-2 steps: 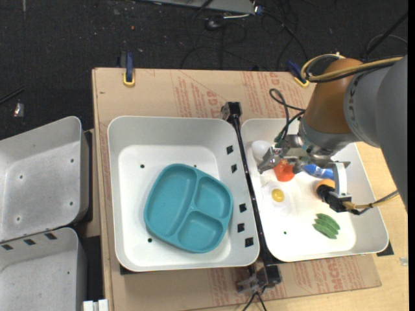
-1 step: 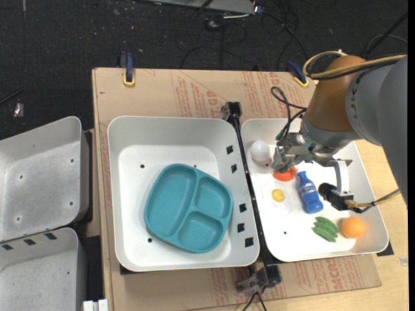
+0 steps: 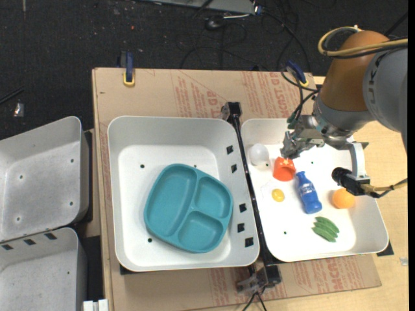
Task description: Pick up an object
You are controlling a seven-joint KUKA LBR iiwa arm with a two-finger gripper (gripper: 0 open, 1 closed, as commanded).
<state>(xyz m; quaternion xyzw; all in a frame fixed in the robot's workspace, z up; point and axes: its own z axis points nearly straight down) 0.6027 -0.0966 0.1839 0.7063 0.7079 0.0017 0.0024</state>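
The gripper (image 3: 290, 149) is low in the right bin (image 3: 369, 238), so I judge this is the approach step, just before the grasp. Whether it is open or closed I cannot tell; the wrist hides this part. The orange cup (image 3: 283, 168) lies just below and a little left of the tips, close to them, maybe touching. Next the arm should go down over the cup and close. The bottle (image 3: 308, 193) lies just beside, so aim carefully
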